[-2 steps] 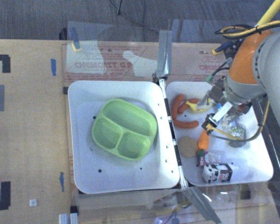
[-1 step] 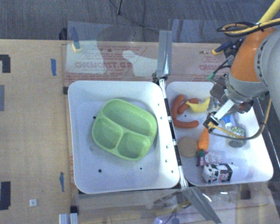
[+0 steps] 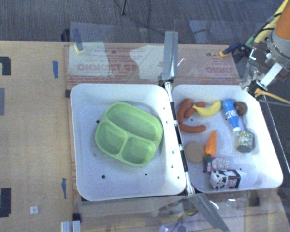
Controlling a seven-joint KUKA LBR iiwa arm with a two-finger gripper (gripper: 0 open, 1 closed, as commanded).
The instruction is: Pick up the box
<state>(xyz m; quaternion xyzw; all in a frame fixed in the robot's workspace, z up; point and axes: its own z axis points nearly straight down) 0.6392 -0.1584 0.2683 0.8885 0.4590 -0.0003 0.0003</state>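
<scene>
White bins, two, side by side on the counter (image 3: 29,129).

Left bin (image 3: 82,144): one green divided plate (image 3: 129,134), three compartments, lying flat about mid-bin.

Right bin (image 3: 267,166): crowded.
- Far left: red sausages (image 3: 185,109), with one more lying alone (image 3: 192,128) a little nearer.
- Yellow banana (image 3: 208,109) just right of the sausages.
- Blue bottle (image 3: 230,114) on its side, cap end pointing near. Small brown ball (image 3: 240,108) just beside it, to its right.
- Jar (image 3: 244,141) close to the bottle's cap end.
- Orange carrot (image 3: 210,144) mid-bin, with a brown round disc (image 3: 194,152) at its left.

Box (image 3: 225,179): black-and-white print, at the near edge of the right bin, resting on the bin floor. A small pink-and-white pack (image 3: 216,164) sits against its far left side.

Arm (image 3: 286,25) enters at far right. Claw (image 3: 256,81) hangs over the far right corner of the right bin, well apart from the box. Cannot tell whether the claw is apart or together. Nothing is seen in it.
</scene>
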